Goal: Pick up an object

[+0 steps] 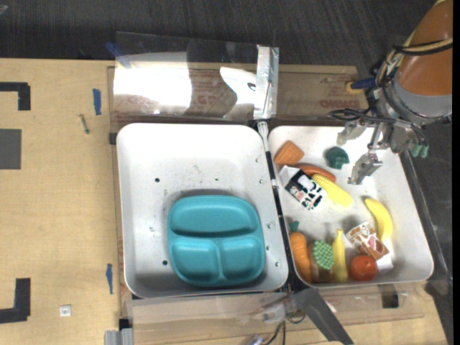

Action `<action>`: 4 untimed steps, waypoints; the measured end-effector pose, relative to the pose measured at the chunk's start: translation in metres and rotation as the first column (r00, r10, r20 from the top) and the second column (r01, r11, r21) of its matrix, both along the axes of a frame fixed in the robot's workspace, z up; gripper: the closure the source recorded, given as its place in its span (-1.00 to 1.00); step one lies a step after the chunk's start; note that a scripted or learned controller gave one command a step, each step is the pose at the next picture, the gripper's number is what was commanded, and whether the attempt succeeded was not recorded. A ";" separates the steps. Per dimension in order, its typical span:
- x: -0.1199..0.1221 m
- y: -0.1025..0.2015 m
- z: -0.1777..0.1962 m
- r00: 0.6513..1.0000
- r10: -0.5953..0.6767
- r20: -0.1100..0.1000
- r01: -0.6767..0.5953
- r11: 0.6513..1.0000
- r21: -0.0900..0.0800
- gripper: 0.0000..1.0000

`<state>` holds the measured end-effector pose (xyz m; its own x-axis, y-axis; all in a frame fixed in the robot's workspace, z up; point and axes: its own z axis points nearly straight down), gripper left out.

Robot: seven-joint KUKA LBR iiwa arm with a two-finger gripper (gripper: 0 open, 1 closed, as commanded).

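- Candidate objects: a jumble of small toy items in the right bin [424,254], which sits at the table's right end. No single target is fixed by the task; any of them qualifies.
- Teal round piece [336,155]: near the bin's far edge, just beside the tool and nearest to it, so judged the likeliest pick.
- Orange wedge [289,152]: far-left corner of the right bin, close against the wall shared with the other bin; the wall would crowd a grasp.
- Black-and-white card [305,190] and corn cob [332,190]: touching each other in the bin's middle left, with an orange-red piece along the cob's far side.
- Banana [381,218]: right of centre, lying apart from the cob.
- Near-edge cluster: carrot [301,254], green piece [323,254], thin yellow piece [340,254], tomato [364,267] and small printed box [366,238], packed side by side and touching; judged hard to separate.
- Tool [367,165]: hangs over the far part of the right bin, under the orange band of the arm [429,63]. 2 fingers hang spread apart with nothing between them; whether the tips reach the bin floor cannot be told.
- Left bin [136,192]: holds 1 teal divided tray [215,238] with 3 compartments, toward its near edge; large and flat, a poor fit for the tool.
- Clear sheet [194,85]: stands behind the bins along the table's far edge, taped at its right end.
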<state>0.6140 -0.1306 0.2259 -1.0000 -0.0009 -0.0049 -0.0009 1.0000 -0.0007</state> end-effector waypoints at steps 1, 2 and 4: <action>-0.025 0.002 -0.129 0.980 -0.197 0.005 0.197 0.980 0.001 -1.00; -0.009 0.035 -0.137 0.986 -0.165 0.005 0.165 0.986 0.001 -1.00; -0.077 -0.025 -0.138 0.993 -0.118 0.004 0.118 0.993 0.002 -1.00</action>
